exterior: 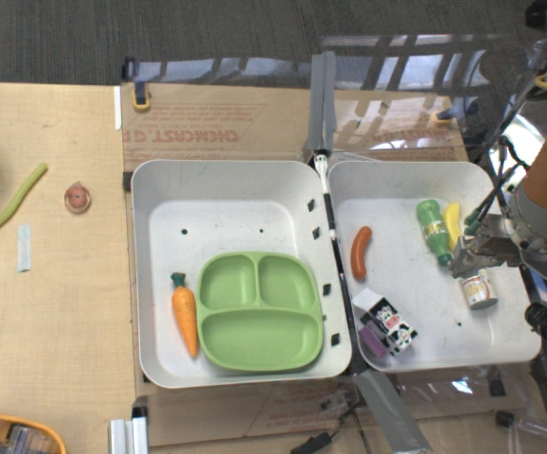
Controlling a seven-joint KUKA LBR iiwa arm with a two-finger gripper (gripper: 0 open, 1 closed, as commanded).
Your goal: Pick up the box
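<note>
The box (388, 324) is small, black and white with a purple side, and lies tilted in the front left corner of the right bin (501, 343). My gripper (469, 255) hangs over the right side of that bin, well to the right of the box and farther back. It sits just above a small can (480, 291) and next to a green bottle (434, 232) and a yellow banana (453, 223). Nothing of the box is near it.
An orange-red sausage (360, 252) lies in the right bin, behind the box. The left bin (160, 282) holds a green divided plate (258, 311) and a carrot (185, 316). The divider (329, 244) between the bins runs close to the box's left.
</note>
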